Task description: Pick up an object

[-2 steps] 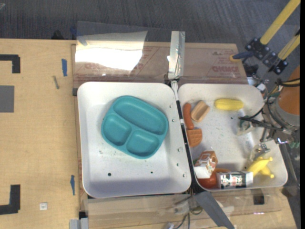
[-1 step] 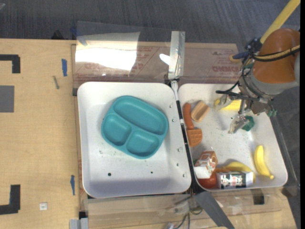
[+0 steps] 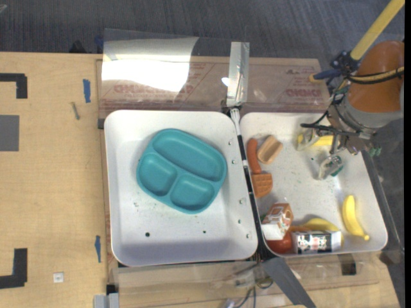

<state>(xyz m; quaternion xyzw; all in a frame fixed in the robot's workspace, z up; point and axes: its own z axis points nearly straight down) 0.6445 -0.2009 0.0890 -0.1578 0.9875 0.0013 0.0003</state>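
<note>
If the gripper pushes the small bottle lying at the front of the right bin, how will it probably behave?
The bottle lies on its side and looks round, so it would likely roll. It rests against a banana and the bin's front wall, which may stop it. Its smooth label suggests it may slip.

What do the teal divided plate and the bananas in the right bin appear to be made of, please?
The teal plate looks like moulded plastic with a matte finish: uniform colour, soft rounded compartment ridges, no sharp glare. The banana near the right bin's right wall and the second banana by the bottle look like smooth, slightly glossy plastic toy food, judging by their even yellow; real fruit cannot be ruled out.
</note>
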